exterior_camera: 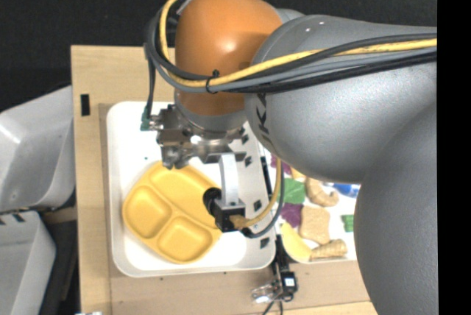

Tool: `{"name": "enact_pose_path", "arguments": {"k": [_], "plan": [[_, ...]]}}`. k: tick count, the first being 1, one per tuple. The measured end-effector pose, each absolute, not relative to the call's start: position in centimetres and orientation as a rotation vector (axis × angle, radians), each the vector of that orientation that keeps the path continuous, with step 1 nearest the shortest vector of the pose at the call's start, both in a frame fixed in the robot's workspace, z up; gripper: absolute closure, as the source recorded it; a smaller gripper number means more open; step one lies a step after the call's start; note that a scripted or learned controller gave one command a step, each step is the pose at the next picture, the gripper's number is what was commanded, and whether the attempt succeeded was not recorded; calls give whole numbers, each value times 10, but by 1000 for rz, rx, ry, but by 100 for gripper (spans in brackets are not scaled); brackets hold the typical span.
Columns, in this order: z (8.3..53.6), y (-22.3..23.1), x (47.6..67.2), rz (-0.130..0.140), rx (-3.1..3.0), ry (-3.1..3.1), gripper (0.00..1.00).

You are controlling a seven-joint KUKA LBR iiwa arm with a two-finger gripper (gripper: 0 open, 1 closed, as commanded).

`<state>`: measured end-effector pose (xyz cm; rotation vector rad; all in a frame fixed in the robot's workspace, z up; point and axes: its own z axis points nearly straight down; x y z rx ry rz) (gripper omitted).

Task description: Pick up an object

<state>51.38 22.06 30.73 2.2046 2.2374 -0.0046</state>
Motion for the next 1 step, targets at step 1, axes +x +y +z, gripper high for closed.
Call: {"name": "enact_pose_path", "arguments": {"k": [1], "plan": [[409,222,504,18,2214,2223,100]]}}
